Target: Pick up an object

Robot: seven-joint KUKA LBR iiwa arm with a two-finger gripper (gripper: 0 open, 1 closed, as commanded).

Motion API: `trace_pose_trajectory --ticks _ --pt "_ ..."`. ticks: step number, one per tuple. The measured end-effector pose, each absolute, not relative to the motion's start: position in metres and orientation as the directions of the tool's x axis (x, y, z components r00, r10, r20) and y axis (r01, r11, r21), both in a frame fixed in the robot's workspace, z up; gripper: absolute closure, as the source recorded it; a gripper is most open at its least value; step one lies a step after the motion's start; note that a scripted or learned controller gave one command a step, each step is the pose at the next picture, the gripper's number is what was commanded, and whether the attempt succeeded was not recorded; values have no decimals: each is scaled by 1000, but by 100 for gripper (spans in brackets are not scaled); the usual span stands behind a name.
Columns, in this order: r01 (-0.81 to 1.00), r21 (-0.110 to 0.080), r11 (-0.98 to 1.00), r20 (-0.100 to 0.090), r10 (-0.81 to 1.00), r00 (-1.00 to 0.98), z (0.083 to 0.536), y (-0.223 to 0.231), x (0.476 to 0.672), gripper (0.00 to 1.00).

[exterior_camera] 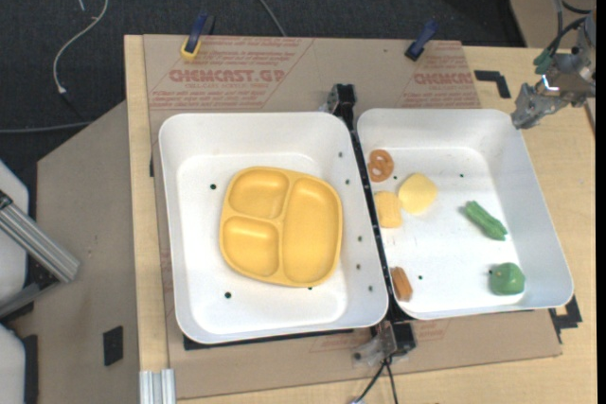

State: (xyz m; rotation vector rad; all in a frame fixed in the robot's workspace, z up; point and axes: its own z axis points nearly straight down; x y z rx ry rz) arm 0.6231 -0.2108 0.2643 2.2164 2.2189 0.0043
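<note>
The right white bin (544, 203) holds several small items. A brown pretzel (381, 165) lies near its left wall, with a pale yellow lump (418, 193) and an orange-yellow block (388, 209) just below it. A long green piece (485, 219) and a green pepper (507, 279) lie toward the right. A small orange-brown piece (401, 283) rests at the bin's front left corner. My gripper (525, 112) hangs over the bin's back right corner, apart from all the items.
The left white bin (172, 156) holds a yellow divided plate (281, 225). Both bins sit on a cardboard sheet (151, 298) held by two blue clamps (197, 33) at its back edge. Cables run over the dark floor behind.
</note>
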Motion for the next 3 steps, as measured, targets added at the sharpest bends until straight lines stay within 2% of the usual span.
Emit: trace_pose_trajectory --ticks 1,3 --pt "1000 -2 4 3 1000 -4 250 -161 617 100" --pt "1000 -4 6 4 1000 -6 230 -61 599 100"
